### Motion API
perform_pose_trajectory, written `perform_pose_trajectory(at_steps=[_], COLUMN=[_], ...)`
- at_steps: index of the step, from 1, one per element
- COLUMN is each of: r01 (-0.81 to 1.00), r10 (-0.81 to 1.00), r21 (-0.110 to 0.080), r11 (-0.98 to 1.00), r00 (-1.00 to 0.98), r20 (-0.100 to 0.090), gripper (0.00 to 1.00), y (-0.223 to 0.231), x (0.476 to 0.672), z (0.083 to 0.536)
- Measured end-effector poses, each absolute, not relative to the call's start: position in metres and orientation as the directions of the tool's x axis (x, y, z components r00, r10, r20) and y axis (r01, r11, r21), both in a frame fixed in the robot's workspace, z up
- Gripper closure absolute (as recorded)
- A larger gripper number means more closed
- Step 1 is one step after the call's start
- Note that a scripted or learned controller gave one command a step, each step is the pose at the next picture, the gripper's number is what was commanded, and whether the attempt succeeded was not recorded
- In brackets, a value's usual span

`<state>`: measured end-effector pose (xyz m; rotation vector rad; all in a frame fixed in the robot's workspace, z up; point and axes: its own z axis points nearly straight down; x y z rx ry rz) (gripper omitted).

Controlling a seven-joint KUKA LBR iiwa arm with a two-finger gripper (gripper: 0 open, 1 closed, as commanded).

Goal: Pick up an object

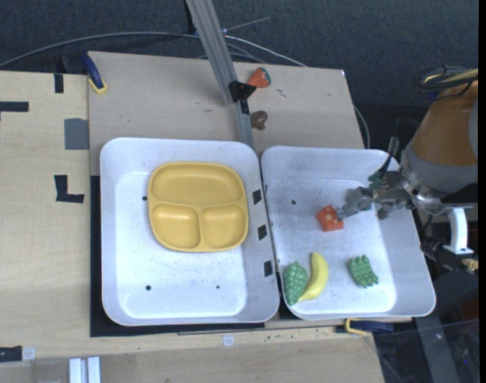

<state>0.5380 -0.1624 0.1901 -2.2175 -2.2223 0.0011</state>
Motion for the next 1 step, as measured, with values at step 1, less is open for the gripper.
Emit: perform_pose_trajectory(at_steps=[1], r01=[1.000], r10=[1.000], r21=[-0.002], r11=[0.002], r00=[-0.002], r20=[0.001], gripper=[0.00], y=[-0.1625], x=[0.5380], z=[0.1902])
